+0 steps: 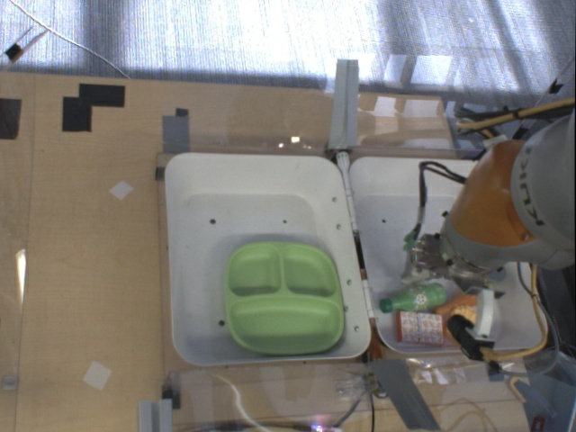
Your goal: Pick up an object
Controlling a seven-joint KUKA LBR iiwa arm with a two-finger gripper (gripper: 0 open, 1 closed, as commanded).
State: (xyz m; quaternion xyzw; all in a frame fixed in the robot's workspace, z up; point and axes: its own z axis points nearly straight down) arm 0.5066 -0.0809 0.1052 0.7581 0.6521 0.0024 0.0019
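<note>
Currently my claw [430,268] sits low in the right bin [387,207], lower right of the frame, right over the green bottle [416,298]. I can't tell how far it's open or whether it has anything; the wrist blocks the tips. Bottle lies on its side, cap pointing left, touching a red-and-white box [419,328] just below it. Something orange [462,308] beside both. Arm [513,196] enters from the right. Left bin [198,241] holds a green divided tray [283,297], well apart.
</note>
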